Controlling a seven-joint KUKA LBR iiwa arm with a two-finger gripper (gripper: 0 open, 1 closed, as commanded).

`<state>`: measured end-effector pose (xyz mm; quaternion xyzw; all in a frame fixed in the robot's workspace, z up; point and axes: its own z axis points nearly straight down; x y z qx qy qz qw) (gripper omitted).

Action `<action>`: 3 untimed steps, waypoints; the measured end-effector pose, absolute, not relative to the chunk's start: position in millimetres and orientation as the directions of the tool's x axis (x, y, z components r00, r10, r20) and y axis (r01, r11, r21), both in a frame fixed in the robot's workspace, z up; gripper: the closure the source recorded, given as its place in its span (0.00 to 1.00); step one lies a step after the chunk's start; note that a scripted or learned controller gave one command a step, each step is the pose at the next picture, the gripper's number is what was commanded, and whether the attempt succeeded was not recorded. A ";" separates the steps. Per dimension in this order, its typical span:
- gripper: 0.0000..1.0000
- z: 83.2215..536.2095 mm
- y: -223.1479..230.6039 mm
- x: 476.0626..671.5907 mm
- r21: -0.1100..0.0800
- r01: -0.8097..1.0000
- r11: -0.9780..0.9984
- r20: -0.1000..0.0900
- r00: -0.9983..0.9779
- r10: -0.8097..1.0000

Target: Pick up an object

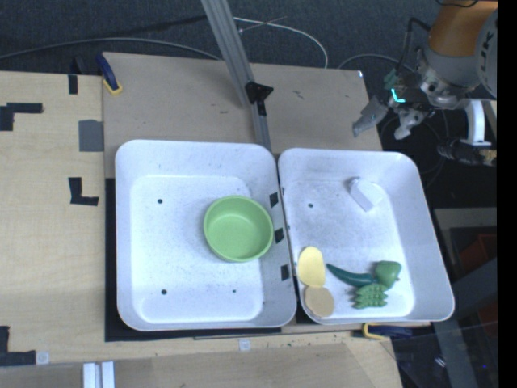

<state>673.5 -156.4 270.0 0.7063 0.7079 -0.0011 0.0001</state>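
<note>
My gripper (388, 122) hangs at the upper right, beyond the far rim of the right bin (420, 217). Its two fingers stand open with nothing between them. In that bin a small pale grey block (362, 194) lies near the far side. At the near side lie a yellow oval piece (311, 267), a tan round piece (319, 301), a dark green long vegetable (349, 276), a green rounded toy (388, 272) and a green bumpy toy (371, 297). A green bowl (237, 229) sits upright in the left bin (137, 217).
A grey metal post (234, 51) slants across the bench behind the bins and ends at the seam between them. Cables (283, 31) trail over the dark floor at the back. A wooden bench top (48, 217) lies left of the bins.
</note>
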 end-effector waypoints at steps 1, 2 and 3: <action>0.00 225.5 -153.8 676.7 -0.006 1.000 0.002 -0.001 -0.002 1.000; 0.00 179.0 -155.8 669.4 -0.006 1.000 0.001 -0.001 -0.001 1.000; 0.00 122.2 -163.4 665.2 0.000 1.000 0.002 -0.003 -0.002 1.000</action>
